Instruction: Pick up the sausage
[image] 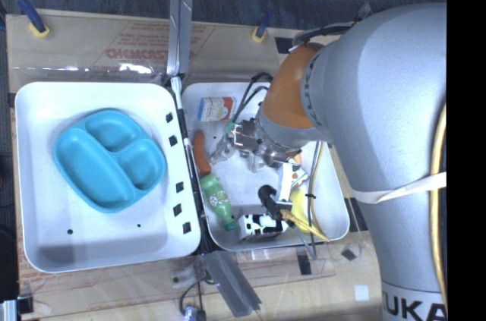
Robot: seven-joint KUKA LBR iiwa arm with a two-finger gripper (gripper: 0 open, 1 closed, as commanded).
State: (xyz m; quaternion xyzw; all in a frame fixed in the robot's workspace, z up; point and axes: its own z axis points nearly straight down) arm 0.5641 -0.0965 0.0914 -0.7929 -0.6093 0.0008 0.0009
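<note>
Sausage (pixel 200 151) lies along the right bin's (pixel 334 225) left wall, just above the green bottle (pixel 216 199). You see the pincer (pixel 228 143) close beside it; its grip state cannot be told.

Robot lab: KUKA arm (pixel 380 107), clamped cardboard-covered bench (pixel 91 39), two white bins (pixel 30 160), loose cables.

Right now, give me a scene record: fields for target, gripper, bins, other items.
target: sausage, lying along left wall of right bin
gripper: gripper low in right bin, just right of sausage; nothing seen held
left bin: left bin holds blue divided plate
right bin items: green bottle, small carton, black-and-white item, yellow item
</note>
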